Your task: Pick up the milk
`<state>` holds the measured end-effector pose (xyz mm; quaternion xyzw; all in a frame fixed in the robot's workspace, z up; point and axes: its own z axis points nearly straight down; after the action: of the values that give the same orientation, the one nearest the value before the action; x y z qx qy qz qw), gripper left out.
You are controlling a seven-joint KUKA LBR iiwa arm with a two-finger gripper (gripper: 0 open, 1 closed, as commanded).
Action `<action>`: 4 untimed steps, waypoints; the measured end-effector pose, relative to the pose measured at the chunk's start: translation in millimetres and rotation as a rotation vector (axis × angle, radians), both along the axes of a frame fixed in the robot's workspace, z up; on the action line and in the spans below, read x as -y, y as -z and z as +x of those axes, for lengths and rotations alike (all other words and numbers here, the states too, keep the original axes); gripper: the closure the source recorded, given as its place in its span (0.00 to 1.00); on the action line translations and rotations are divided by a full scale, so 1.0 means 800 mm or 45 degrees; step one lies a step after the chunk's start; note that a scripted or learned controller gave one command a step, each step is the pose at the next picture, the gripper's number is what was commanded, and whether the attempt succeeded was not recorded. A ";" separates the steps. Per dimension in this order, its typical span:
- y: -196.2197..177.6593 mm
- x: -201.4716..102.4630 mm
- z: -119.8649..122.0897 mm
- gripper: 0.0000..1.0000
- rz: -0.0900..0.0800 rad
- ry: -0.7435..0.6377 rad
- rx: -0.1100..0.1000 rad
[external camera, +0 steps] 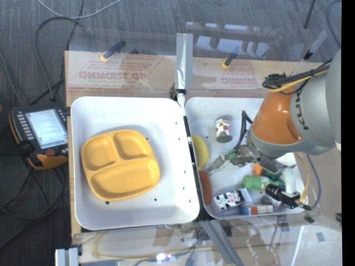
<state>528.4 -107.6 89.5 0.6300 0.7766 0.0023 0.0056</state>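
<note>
The milk [231,199] is a small carton with black and white cow patches. It lies on its side near the front edge of the right bin [233,105]. My gripper [224,162] hangs low over the middle of that bin, below the orange band of the arm [277,125]. It sits behind the milk and a little to its left, with a clear gap between them. Nothing is visibly held.
The right bin also holds a small spotted can [223,129], a yellow fruit [201,150], a red-orange stick [206,185], a green item [254,182], a white bottle [288,176] and a red and blue marker [258,209]. A yellow divided plate [119,163] lies in the left bin [89,107].
</note>
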 end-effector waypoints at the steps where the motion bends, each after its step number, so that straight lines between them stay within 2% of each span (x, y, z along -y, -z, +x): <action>1: -0.025 0.053 0.018 0.00 0.004 -0.038 -0.018; 2: -0.004 0.010 -0.055 0.00 0.001 -0.129 -0.013; 3: -0.128 0.110 -0.023 0.00 0.001 -0.252 -0.018; 4: 0.001 0.021 -0.051 0.00 -0.004 -0.326 -0.005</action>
<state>487.4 -124.5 88.8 0.5257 0.8507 0.0007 0.0046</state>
